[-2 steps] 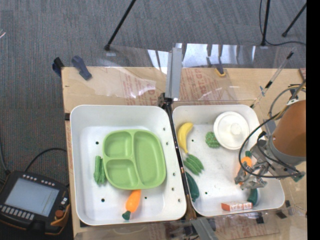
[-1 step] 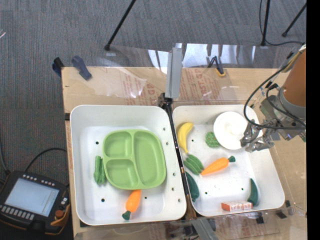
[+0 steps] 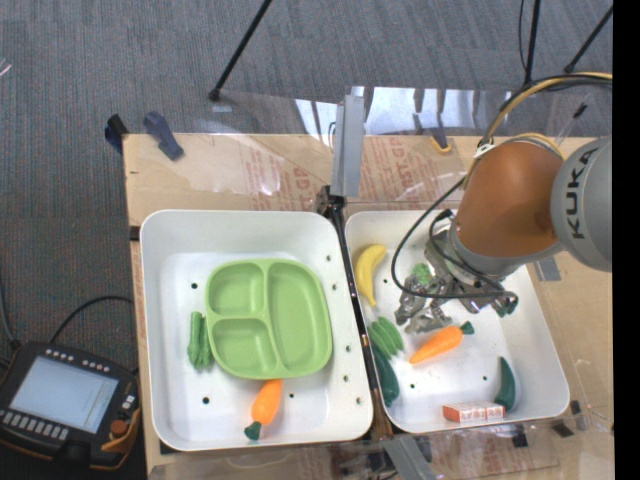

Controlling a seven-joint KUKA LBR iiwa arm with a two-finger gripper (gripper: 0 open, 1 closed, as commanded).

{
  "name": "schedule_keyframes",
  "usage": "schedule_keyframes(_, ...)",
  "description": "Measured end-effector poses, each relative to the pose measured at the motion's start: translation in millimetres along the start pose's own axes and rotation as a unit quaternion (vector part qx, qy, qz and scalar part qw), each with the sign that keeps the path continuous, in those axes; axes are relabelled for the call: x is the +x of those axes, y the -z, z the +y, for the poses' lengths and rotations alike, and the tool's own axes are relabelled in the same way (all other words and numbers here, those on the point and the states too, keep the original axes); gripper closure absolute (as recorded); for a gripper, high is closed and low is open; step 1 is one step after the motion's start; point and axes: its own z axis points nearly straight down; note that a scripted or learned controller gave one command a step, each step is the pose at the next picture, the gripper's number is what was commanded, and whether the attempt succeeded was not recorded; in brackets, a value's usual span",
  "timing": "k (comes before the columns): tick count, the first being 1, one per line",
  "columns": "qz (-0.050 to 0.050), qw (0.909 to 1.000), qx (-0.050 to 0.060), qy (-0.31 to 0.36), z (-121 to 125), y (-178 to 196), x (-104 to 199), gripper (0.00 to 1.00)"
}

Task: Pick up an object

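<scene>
tabletop (image 3: 250, 173) of pale wood, bearing two shallow white bins side by side. left bin (image 3: 160, 268) and right bin (image 3: 545, 358), parted by a dark seam; the right bin taken as landmark below.

grey arm (image 3: 590, 213) with orange band (image 3: 510, 203), reaching in over the right bin's upper half from the right. gripper (image 3: 432, 308) hanging low over the middle of the right bin; state of the jaws impossible to tell, the metal parts a blurred tangle.

left of the right bin, inside the left bin: green divided plate (image 3: 268, 318) lying flat in the middle, a green pea pod (image 3: 198, 340) just beside its left edge, an orange carrot (image 3: 264, 408) near its lower edge.

inside the right bin: yellow banana (image 3: 370, 270) at the upper left, near the seam. orange carrot toy (image 3: 438, 344) in the middle, just below the gripper, tilted, leaf end toward the upper right. green leafy vegetable (image 3: 387, 335) at the left side, dark green cucumber (image 3: 385, 380) just beneath it. dark green pepper (image 3: 506, 384) at the lower right. small orange-and-white box (image 3: 472, 412) along the lower wall, just beside the pepper.
</scene>
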Motion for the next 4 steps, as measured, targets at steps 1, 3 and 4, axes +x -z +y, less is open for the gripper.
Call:
schedule_keyframes(1, -0.009, 0.9991, 0.008, -0.042, -86, 45, -24, 1.00)
schedule_keyframes(3, -0.005, 0.9978, 0.003, -0.066, -45, -14, -43, 0.00)
schedule_keyframes(4, -0.010, 0.9977, 0.005, -0.066, -46, 0, -46, 1.00)
